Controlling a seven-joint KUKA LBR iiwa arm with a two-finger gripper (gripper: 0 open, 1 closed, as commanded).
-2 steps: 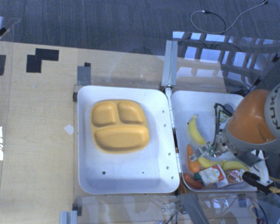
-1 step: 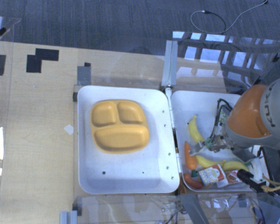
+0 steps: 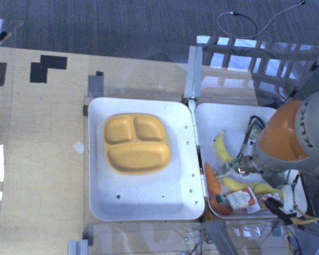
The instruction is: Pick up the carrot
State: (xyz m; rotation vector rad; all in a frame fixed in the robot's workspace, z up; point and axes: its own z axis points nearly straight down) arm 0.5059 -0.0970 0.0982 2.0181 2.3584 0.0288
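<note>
The left white bin (image 3: 138, 207) holds a yellow tray with three compartments (image 3: 136, 143), set toward its upper half. In the right white bin (image 3: 228, 113), one banana (image 3: 220, 146) lies near the middle and another (image 3: 237, 183) sits below it, just beside a small red-and-white packet (image 3: 242, 199). Black patches (image 3: 45, 67) mark the wooden bench (image 3: 38, 162) at upper left.
</note>
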